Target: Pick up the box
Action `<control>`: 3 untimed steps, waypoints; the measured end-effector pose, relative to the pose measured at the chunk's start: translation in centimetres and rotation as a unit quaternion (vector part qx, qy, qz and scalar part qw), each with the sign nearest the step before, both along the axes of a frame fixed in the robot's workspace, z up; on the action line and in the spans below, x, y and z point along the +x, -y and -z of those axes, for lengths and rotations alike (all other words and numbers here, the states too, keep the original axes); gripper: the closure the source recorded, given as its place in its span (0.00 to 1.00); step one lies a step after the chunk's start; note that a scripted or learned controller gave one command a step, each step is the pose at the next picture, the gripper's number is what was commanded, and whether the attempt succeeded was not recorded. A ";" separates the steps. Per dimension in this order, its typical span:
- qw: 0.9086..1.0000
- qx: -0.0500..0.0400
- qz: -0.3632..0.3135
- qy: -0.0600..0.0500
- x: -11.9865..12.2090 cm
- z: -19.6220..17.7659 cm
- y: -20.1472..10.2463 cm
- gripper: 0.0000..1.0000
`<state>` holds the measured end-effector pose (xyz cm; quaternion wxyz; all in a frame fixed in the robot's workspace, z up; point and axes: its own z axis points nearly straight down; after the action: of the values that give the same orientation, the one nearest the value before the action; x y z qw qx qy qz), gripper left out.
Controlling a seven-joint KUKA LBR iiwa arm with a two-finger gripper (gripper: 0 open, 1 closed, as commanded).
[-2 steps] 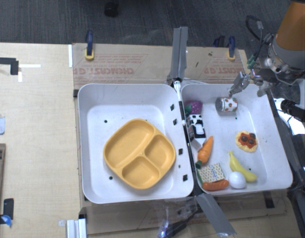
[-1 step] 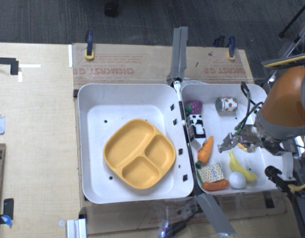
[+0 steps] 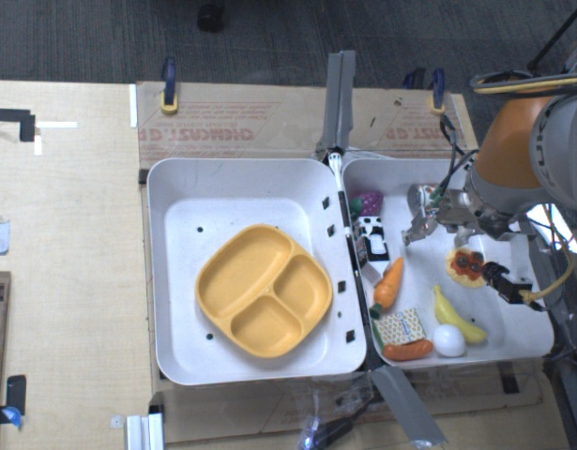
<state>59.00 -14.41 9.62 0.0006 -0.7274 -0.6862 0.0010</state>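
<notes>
The surface carries two shallow white bins set side by side, the left bin [image 3: 166, 251] and the right bin [image 3: 429, 172], meeting along a shared middle edge. A yellow three-compartment tray [image 3: 263, 292] lies tilted in the centre of the left bin. The arm [image 3: 523, 148], grey with an orange band, enters over the right edge of the right bin, and the claw [image 3: 421, 221] hangs over the upper middle of that bin, above bare bin floor; the state of the claw cannot be told from this view, and no object is visible within it. The box [image 3: 372, 239], small, black and white, lies against the left wall of the right bin, apart from the claw and to its left. A purple item [image 3: 368, 201] lies just above the box, near the upper left corner. A toy carrot [image 3: 389, 283] lies just below the box. Near the lower edge sit a patterned square packet [image 3: 402, 327], a red sausage-shaped toy [image 3: 409, 350], a white egg [image 3: 449, 341] and a banana [image 3: 455, 318]. A small round toy pizza [image 3: 467, 266] lies toward the right edge.
</notes>
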 end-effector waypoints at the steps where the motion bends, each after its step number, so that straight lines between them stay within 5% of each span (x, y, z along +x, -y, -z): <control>1: 0.988 -0.001 -0.156 0.002 -2.3 -0.6 -4.1 0.00; 2: 0.986 0.001 -0.167 0.000 -10.3 -9.5 -9.0 0.00; 3: 0.995 0.000 -0.100 0.000 -4.7 -9.9 -4.6 0.00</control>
<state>54.29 -9.84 19.54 0.0000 -0.6552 -0.7555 0.0011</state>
